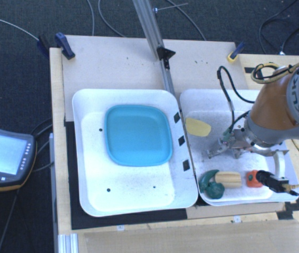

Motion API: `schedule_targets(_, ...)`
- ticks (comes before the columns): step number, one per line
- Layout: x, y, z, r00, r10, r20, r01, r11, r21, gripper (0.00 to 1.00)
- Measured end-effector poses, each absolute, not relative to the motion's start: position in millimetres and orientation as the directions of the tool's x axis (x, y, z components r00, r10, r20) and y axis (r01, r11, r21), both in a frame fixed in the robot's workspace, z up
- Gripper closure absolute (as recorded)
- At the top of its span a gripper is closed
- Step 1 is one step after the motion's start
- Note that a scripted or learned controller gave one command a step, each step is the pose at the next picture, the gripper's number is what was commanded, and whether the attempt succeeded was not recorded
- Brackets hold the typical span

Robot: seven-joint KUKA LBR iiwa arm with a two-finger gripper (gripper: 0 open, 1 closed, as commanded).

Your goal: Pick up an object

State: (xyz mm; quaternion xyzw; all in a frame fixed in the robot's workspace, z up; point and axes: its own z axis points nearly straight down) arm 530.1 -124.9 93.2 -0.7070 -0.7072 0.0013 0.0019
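Currently low in right bin: gripper, openness impossible to tell. Yellow piece just far-left; green toy, wooden peg, orange toy along near edge. Lettering on arm cropped, unreadable.

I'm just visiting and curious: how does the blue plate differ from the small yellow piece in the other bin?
The blue plate is far bigger than the yellow piece. The plate is a rounded square with a rim; the yellow piece is a rounded chip. The plate lies in the left-hand bin, the yellow piece in the right-hand bin. Both lie flat, clear of the gripper.
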Motion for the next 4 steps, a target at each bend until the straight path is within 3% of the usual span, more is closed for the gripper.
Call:
schedule_targets(1, 531.7, -125.0, 106.1, 0.000, 1.000, 0.000, 1.000, 0.000, 0.001, 1.00)
schedule_targets(4, 539.3, -128.9, 249.5, 0.000, 1.000, 0.000, 1.000, 0.000, 0.004, 1.00)
